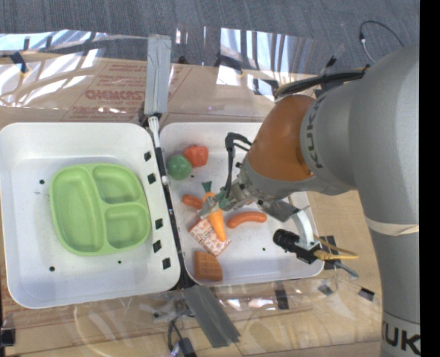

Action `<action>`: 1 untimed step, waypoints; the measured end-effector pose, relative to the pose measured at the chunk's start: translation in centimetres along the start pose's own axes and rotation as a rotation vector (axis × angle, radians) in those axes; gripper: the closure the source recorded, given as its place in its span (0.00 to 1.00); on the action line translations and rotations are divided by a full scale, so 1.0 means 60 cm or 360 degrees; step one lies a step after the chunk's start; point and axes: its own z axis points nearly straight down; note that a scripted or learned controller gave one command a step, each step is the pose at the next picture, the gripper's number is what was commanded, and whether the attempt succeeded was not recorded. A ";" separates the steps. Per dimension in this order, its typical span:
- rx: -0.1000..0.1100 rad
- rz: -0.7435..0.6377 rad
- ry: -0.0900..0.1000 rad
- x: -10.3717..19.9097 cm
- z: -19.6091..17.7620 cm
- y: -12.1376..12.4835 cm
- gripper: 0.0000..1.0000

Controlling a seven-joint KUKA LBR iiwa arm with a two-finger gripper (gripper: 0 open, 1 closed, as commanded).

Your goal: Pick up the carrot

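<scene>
Grey arm point(368, 147) looms over right bin point(279, 270). End effector point(221, 199) sits just above carrot point(217, 224); finger opening cannot be told. Carrot rests against a patterned block point(207, 236).

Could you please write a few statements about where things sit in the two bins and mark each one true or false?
1. The green divided plate lies in the left bin. True.
2. The carrot lies on the green divided plate. False: it lies in the right bin, partly over a pale patterned block.
3. The gripper is over the right bin, close above the carrot. True.
4. The green ball sits at the right bin's near edge. False: it sits toward the far side, beside a red-orange piece.
5. A reddish sausage lies just right of the carrot. True.
</scene>
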 end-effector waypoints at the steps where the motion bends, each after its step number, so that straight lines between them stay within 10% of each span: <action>1: 0.0024 0.0133 0.0002 0.024 -0.203 0.152 1.00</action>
